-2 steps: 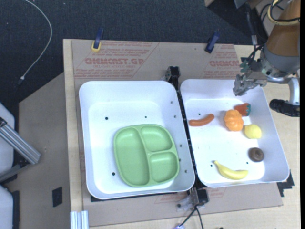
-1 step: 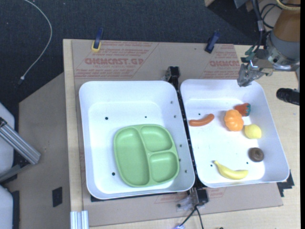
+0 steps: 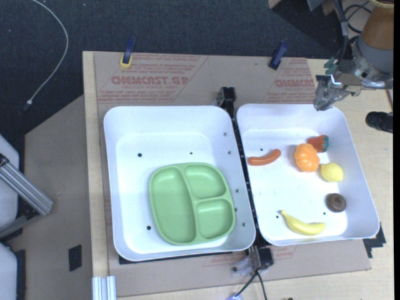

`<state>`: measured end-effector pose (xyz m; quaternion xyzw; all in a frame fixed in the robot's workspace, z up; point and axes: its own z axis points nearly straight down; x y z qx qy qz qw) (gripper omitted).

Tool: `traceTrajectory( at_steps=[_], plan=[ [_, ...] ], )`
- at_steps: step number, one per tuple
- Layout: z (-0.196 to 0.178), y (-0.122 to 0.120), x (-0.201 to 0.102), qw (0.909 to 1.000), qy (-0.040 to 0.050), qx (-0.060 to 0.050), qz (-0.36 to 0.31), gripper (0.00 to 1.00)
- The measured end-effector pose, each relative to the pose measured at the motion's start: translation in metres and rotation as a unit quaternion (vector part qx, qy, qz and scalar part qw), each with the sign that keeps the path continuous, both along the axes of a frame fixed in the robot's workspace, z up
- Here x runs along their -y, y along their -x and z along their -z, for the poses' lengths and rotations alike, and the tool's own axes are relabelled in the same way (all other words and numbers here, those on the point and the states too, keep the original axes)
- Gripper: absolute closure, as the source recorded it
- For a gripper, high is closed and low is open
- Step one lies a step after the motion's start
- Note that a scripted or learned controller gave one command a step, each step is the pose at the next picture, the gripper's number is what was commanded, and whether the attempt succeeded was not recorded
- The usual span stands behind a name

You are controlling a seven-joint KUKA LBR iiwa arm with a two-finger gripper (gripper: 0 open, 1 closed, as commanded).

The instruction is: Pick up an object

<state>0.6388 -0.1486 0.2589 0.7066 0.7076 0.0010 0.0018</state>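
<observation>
Brown bench (image 3: pixel 187 74), dark carpet (image 3: pixel 156 11)

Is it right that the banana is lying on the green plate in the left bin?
No. The camera view shows the banana lying in the right bin, near its front edge. The green plate is in the left bin.

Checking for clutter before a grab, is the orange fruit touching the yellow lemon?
Apart. The camera view shows a strip of white bin floor between the orange fruit and the yellow lemon.
</observation>
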Motion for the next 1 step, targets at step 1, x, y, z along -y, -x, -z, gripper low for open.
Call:
traceTrajectory(
  at_steps=[1],
  plan=[
    [0.0141,-0.0028,-0.0602,1.0,-0.0021,-0.003,-0.002,1.0]
  ],
)
